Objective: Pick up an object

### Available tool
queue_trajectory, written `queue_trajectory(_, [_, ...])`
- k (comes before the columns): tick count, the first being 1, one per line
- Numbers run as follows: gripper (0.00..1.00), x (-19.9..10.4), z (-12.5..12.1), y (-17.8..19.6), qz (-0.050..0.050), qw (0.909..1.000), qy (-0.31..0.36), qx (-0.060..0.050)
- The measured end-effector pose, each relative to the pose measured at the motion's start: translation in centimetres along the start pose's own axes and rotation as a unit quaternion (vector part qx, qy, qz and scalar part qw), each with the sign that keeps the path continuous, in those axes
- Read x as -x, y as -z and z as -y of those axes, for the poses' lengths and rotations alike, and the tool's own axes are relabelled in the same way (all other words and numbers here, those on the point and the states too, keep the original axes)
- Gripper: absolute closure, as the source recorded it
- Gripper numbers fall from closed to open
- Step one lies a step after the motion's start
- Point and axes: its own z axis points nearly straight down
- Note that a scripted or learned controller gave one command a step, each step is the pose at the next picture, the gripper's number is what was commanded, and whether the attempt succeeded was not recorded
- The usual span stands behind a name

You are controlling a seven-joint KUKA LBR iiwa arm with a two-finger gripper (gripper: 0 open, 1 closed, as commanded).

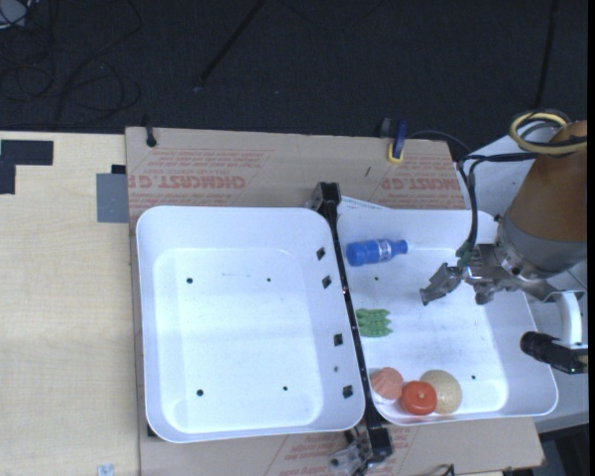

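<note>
The open, empty pincer (439, 288) hovers in the right bin (521, 390); the blue bottle (376, 252), lying crosswise, sits toward the bins' divider.

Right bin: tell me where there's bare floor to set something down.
In the right bin, bare floor lies between the green item and the far right wall, below the pincer. Crowded: the near-left corner, with the red cap and two round pieces; blue bottle up top.

I note a grey arm (535, 241) with an orange band above the wrist, black cable looped alongside, yellow cable coiled on top, dark metal gripper (438, 288).
</note>
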Motion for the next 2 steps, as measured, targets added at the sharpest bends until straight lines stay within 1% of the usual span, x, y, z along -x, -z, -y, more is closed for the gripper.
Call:
queue_trajectory(1, [0.0, 7.22, 0.99, 5.13, 0.003, 1.0, -0.003, 0.003])
queue_trajectory(2, [1.0, 6.84, 0.95, 5.8, 0.0, 1.0, 0.0, 0.001])
